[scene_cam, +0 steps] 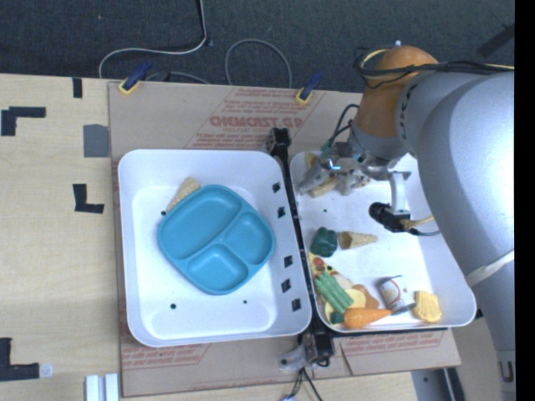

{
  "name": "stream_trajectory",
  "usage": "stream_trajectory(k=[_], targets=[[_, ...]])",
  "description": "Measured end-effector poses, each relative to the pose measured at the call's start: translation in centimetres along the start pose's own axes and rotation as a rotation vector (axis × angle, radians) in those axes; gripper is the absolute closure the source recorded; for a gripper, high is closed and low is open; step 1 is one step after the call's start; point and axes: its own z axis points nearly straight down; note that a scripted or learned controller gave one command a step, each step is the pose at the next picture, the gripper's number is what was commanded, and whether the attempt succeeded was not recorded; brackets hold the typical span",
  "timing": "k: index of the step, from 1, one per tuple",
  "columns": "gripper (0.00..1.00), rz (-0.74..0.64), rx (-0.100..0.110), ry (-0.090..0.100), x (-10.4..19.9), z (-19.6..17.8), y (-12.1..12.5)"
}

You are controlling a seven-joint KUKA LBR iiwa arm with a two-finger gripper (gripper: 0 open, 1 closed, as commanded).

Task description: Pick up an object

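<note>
I see the left bin (134, 249) sitting on brown cardboard over the tabletop (50, 249). It holds a blue divided plate (217, 238), lying flat and rotated, roughly mid-bin. A tan wedge-shaped piece (184, 192) pokes out from under the plate's far-left edge.

Right bin (443, 261) butts against the left one along a black centre divider. Contents, left to right:
- dark green lump (324, 242) near the divider, mid-bin
- tan cone-shaped piece (358, 240) just beside it, pointing toward the bin's right side
- green ridged toy (333, 291) and an orange carrot-like toy (365, 317) clustered in the near-left corner, touching or overlapping small yellow and red bits
- small grey-and-red item (390, 290) just right of that pile
- yellow piece (427, 307) in the near-right corner

Gripper (333, 172) is down in the right bin's far-left corner, next to a beige object (316, 184) lying against the divider. Can't tell if the fingers touch or pinch it; the gripper's state isn't readable from this angle, with cables and wrist hardware cluttering the spot. A black part (386, 215) hangs off the wrist over the bin's far-right area.

Arm (468, 149) comes in from the right, with the orange band (393, 86) above the wrist.
</note>
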Motion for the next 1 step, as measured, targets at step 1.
stream_trajectory(k=[1], targets=[[0.0, 0.001, -0.003, 0.001, -0.83, -0.02, 0.06]])
